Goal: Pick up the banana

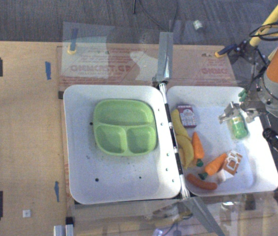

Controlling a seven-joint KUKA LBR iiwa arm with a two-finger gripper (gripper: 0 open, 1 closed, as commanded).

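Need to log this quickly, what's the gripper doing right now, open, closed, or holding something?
Gripper: cannot be told; it hangs over the right bin above a green bottle, apart from the banana.

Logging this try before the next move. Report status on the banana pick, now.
Hand over right bin, above green bottle. Banana along that bin's left wall, untouched. Carrot lies against banana's right side.
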